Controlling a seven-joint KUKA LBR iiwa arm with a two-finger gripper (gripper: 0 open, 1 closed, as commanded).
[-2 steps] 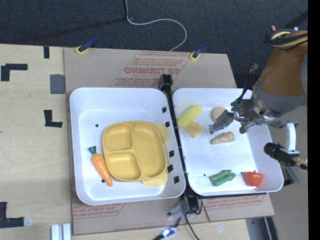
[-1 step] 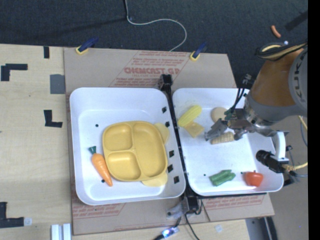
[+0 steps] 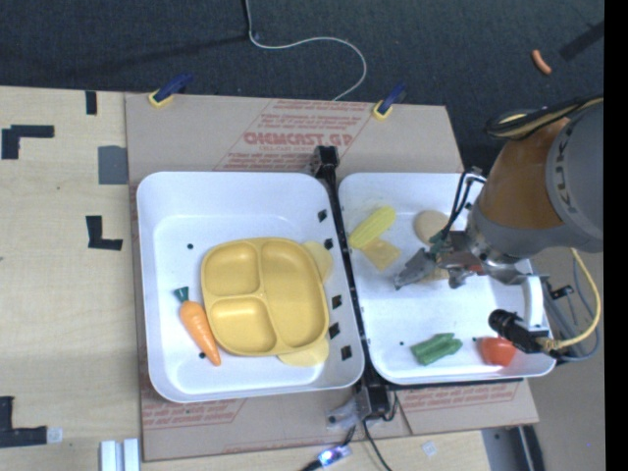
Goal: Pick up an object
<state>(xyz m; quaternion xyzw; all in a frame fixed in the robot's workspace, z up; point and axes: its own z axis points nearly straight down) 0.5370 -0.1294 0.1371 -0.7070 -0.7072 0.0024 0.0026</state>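
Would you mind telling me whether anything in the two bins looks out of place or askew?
Mostly tidy. The yellow divided tray in the left bin sits on a pale yellow item that pokes out beneath its lower right edge.

wooden bench point(image 3: 59, 292) carries cardboard sheet point(image 3: 294, 130) under two white bins point(image 3: 157, 263).

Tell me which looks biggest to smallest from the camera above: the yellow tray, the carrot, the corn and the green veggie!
1. Yellow tray, by far the biggest.
2. Carrot.
3. Corn and green veggie look about the same size, so I won't rank them.
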